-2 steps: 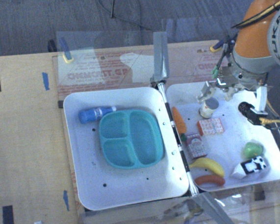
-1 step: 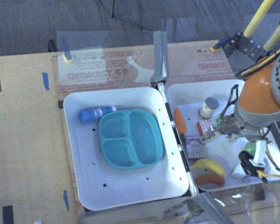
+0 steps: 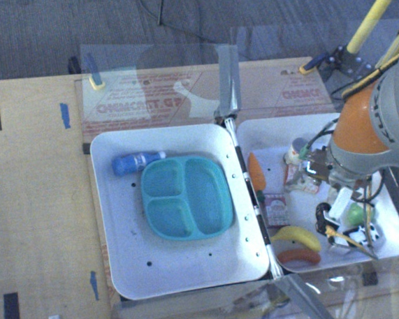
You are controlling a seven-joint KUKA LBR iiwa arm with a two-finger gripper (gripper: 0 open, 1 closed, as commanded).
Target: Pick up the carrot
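The carrot [image 3: 256, 172] is a short orange piece lying against the left wall of the right bin [image 3: 396, 238], its length running towards the back. My gripper [image 3: 353, 222] hangs low over the front right part of that bin, well to the right of the carrot and apart from it. Nothing orange shows at the gripper. A small green object [image 3: 356, 212] sits right by the gripper; whether it touches I cannot tell.
A banana [image 3: 296, 237] and a reddish sausage [image 3: 298, 256] lie at the right bin's front left. A small printed packet [image 3: 276, 208] lies just in front of the carrot, and a white bottle [image 3: 298, 150] behind. The left bin [image 3: 114, 219] holds a teal divided plate [image 3: 187, 197] and a blue bottle [image 3: 135, 161].
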